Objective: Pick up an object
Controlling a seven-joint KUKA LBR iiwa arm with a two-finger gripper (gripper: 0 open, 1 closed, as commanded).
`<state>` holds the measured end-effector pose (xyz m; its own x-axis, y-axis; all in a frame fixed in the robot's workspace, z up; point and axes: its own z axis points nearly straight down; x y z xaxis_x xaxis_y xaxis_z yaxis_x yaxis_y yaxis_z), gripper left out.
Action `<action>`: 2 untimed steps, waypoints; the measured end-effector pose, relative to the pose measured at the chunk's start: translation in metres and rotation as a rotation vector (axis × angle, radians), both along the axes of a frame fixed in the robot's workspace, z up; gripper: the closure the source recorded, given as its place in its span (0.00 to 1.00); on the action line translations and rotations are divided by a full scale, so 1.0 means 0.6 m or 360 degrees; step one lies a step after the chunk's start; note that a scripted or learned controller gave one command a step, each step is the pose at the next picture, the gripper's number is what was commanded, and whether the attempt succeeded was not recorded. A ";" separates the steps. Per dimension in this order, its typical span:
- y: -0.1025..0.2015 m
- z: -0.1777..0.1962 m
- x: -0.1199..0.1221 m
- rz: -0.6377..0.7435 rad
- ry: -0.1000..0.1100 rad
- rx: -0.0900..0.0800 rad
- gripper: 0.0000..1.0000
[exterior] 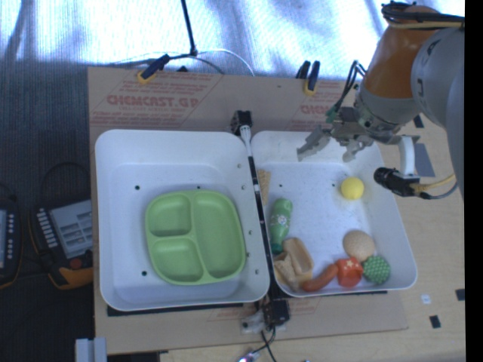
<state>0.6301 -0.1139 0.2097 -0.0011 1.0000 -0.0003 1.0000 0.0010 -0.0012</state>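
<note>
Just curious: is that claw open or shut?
Open: the gripper has its two fingers spread apart above the right bin, nothing between them.

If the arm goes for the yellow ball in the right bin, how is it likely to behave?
The yellow ball looks round and smooth, so it may roll when nudged. It sits alone on the bin floor, so nothing would stop it. The end effector could squeeze it out sideways.

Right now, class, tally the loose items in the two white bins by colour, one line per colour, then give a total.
Green: 3 (divided plate, bottle, bumpy ball)
Yellow: 1 (ball)
Tan: 2 (egg-shaped piece, bread-like piece)
Red-orange: 2 (round piece, long piece)
Total: 8
</note>
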 end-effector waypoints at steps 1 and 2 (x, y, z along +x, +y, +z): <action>-0.161 -0.132 -0.058 -0.0386 0.0007 0.0007 0.00; -0.154 -0.183 -0.054 -0.0265 -0.0001 0.0020 0.00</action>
